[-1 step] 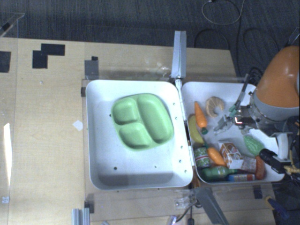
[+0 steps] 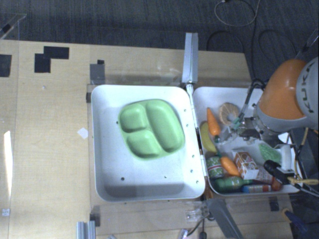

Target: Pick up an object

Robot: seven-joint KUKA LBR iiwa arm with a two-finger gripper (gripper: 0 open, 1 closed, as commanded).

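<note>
Starting on the left, my bench (image 2: 45,133) is pale wood with a few black patches (image 2: 50,59) stuck along its far side, and beyond it there's dark carpet (image 2: 124,9). Next comes the left bin (image 2: 104,183), white and shallow, with a green divided plate (image 2: 151,128) lying flat near its middle. A metal strip (image 2: 190,59) runs between the two bins.

The right bin (image 2: 224,92) is where all the pickable stuff sits. A banana (image 2: 207,138) lies along its left wall, with a carrot (image 2: 213,123) just beside it and a round tan thing (image 2: 230,112) near the far side. Toward the near edge there's a small can (image 2: 215,167), a second carrot (image 2: 230,166), a little carton (image 2: 246,164) and a green bottle (image 2: 232,184) lying on its side.

My gripper (image 2: 242,129) is down over the middle of that bin, just right of the first carrot and close to the round tan thing. Honestly, I can't tell whether it's spread or pressed together, and I can't see anything pinched in it. Behind it is my orange band (image 2: 281,96), and black cables (image 2: 239,14) loop across the carpet at the far right.
</note>
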